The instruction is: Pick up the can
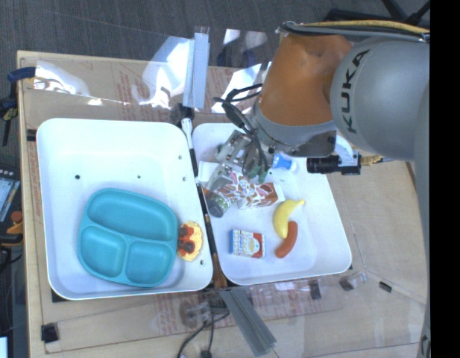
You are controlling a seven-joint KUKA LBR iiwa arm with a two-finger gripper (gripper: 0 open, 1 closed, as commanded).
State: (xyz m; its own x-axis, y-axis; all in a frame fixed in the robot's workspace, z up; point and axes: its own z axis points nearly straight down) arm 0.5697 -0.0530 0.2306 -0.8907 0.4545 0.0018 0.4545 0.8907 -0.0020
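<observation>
1. Camera view: grey arm with orange band (pixel 319 88) reaching in from right, over right white bin (pixel 334 252).
2. Two-finger gripper (pixel 243 161) low above patterned cylindrical can (pixel 231 191); grip state impossible to tell.
3. Can lying on its side at bin's left part, beside yellow banana (pixel 286 215), red sausage (pixel 287 239), small carton (pixel 247 243).
4. Left white bin (pixel 65 148): blue compartment tray (pixel 129 236).

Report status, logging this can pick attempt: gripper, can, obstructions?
Metal two-finger gripper down in right white bin, over can. Patterned can lying on its side, grasp unconfirmed. Yellow banana, red sausage, small carton close by.
</observation>
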